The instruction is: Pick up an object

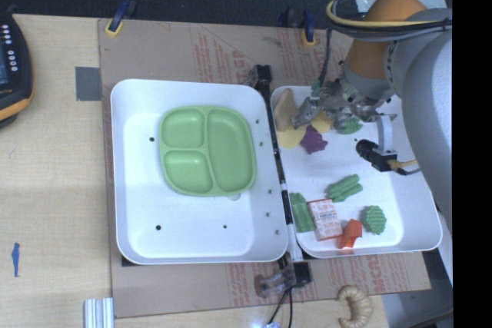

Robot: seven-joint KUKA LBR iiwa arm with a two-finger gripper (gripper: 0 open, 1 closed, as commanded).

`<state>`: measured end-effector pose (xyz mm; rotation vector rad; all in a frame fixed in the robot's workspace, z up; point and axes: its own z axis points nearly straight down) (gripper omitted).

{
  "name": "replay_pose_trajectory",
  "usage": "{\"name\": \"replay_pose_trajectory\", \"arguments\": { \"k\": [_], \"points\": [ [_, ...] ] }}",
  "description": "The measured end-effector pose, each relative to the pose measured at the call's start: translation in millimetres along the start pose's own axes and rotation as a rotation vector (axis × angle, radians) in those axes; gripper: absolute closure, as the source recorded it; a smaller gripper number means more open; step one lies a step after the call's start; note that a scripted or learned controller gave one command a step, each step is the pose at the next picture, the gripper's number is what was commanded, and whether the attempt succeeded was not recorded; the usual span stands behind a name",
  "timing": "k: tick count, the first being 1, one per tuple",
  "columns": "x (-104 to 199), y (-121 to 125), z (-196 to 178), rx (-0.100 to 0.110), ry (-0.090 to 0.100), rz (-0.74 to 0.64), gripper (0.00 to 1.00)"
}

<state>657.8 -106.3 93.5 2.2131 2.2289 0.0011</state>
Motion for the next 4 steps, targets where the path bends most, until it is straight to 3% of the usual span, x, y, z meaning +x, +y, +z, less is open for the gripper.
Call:
{"name": "replay_pose_trajectory", "arguments": {
  "k": [1,2,3,4],
  "points": [
    [-68,-1,-68,-0.003,-0.004,0.009,0.0],
    [-87,-4,5,0.008,-0.001,0.004,0.0],
    [-86,-3,-9,0.006,-0.001,-0.001,1.0],
    [-60,-1,-63,-0.001,0.0,0.003,1.0]
  ]
}}
